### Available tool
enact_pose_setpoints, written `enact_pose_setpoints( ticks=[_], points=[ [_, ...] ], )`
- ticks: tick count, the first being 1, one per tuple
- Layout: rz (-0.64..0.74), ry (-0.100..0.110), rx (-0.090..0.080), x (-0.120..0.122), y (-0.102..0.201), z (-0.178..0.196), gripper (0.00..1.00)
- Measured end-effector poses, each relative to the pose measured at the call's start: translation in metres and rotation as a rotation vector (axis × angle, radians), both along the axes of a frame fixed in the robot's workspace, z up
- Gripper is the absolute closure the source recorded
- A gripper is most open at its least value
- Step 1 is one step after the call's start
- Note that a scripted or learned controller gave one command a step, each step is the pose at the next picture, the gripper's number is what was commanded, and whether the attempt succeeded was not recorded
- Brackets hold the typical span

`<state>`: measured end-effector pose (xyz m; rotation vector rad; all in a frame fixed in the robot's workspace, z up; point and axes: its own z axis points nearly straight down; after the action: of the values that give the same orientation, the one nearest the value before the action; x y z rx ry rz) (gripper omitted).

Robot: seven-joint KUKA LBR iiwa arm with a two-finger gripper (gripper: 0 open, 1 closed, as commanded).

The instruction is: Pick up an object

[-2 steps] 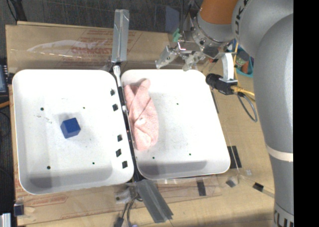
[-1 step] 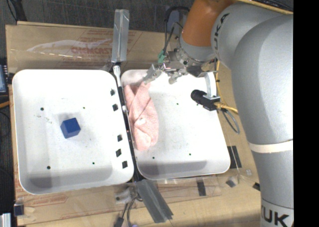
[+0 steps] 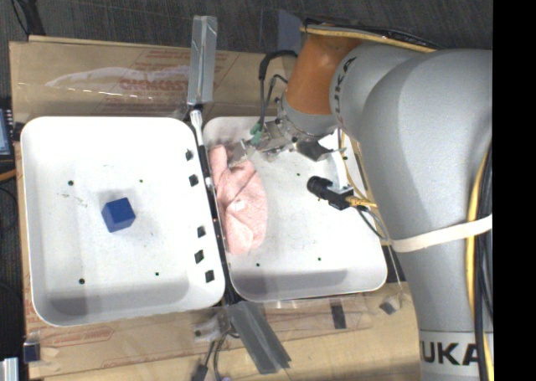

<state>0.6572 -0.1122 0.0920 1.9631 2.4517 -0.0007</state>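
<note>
My gripper [image 3: 254,140] is low over the far end of the shallow white plastic bin [image 3: 335,275] on the view's right. It is just beside the upper end of the crumpled pink cloth [image 3: 240,203], which lies lengthwise along that bin's left wall. From this slant I cannot tell whether I am spread or pinched, nor whether I touch the cloth. The small blue cube [image 3: 118,213] sits in the other white bin [image 3: 50,145], well apart from me.
</note>
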Motion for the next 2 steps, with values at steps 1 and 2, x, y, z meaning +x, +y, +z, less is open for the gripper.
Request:
enact_pose_setpoints(
  ticks=[1, 2],
  points=[
    [0.15, 0.0, 0.0, -0.082, -0.011, 0.001, 0.0],
    [0.304, -0.003, -0.001, -0.039, -0.043, 0.004, 0.0]
  ],
)
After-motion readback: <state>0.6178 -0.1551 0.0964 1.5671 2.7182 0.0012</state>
